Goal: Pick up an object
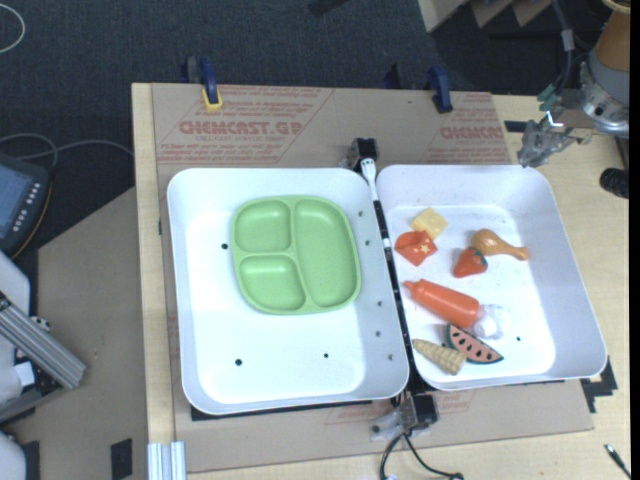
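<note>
The right bin (560,268) holds several toy foods: a yellow cheese block (431,221), a red piece (416,247), a strawberry (470,262), a brown drumstick (497,245), an orange-red sausage (445,301), a corn cob (438,355) and a watermelon slice (473,345). My gripper (543,146) hangs at the far right, just beyond the bin's back right corner, well away from all the food. Nothing is seen in its grasp.
The left bin (200,348) carries a green three-part plate (297,254). A hinge strip (385,258) runs between the bins. Two clamps (210,83) (438,86) pin the cardboard at the back edge. A small clear piece (492,320) lies beside the sausage.
</note>
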You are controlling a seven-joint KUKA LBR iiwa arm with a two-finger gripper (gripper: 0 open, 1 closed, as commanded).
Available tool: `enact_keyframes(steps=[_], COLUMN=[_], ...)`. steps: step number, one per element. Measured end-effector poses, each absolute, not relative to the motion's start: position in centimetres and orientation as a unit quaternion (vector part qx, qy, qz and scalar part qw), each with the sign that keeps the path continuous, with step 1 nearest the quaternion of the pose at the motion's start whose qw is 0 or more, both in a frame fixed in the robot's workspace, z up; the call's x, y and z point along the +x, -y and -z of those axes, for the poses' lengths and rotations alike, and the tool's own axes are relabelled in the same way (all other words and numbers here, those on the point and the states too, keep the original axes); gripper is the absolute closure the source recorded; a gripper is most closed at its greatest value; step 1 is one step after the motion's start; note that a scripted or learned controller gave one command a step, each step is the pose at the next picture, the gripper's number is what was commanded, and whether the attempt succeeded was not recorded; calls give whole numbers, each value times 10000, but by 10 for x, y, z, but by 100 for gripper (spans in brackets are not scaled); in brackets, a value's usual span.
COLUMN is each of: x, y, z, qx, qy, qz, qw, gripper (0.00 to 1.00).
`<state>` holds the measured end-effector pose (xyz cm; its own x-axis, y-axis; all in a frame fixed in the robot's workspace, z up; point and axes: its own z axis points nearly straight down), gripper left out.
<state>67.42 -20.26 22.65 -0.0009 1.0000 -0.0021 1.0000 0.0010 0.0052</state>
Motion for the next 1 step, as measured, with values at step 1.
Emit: enact_keyframes(steps=[1], x=[661], y=[154], z=[-217], qx=[7059], qy=[-7084], qz=[5], qw=[-17], gripper=[100])
